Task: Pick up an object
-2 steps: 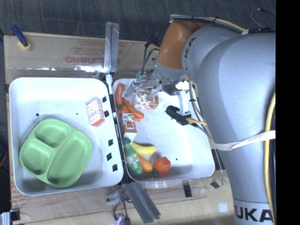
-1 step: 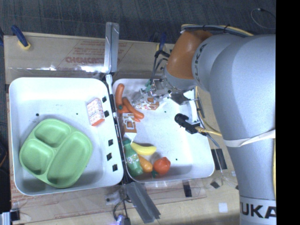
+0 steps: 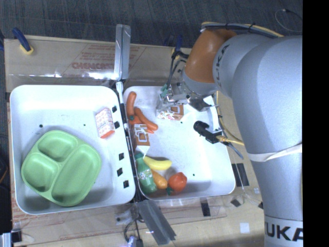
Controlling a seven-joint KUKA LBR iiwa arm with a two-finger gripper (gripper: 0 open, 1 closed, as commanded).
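The claw (image 3: 168, 101) hangs low in the far part of the right bin (image 3: 198, 156), near the far wall. Whether it is open or closed cannot be told from this slant. Just under it, on the near side, lies a small patterned box (image 3: 174, 113), white with orange print, flat on the bin floor. The claw hides its far edge, so contact between them cannot be judged. What shows of the box runs roughly left to right across the view. Its ends are too blurred to say which way it points.

To the right and the near side of the box the white floor is bare, giving open room towards the right wall.

To the left it is tighter. Two orange-red sausage-shaped pieces lie by the dividing wall, one (image 3: 131, 103) lengthwise from far to near and the other (image 3: 146, 121) slanting. A small flat card (image 3: 142, 137) lies just on their near side.

Along the near wall a cluster crowds the left corner: a green bottle (image 3: 144, 176), a yellow banana (image 3: 157, 163), a small orange piece (image 3: 160, 180) and a red tomato (image 3: 177, 181), packed close together.

On the bench, the left bin (image 3: 51, 107) holds a green sectioned plate (image 3: 60, 167) in its near-left part. A small orange-and-white carton (image 3: 104, 122) lies near the divider, well apart from the plate.
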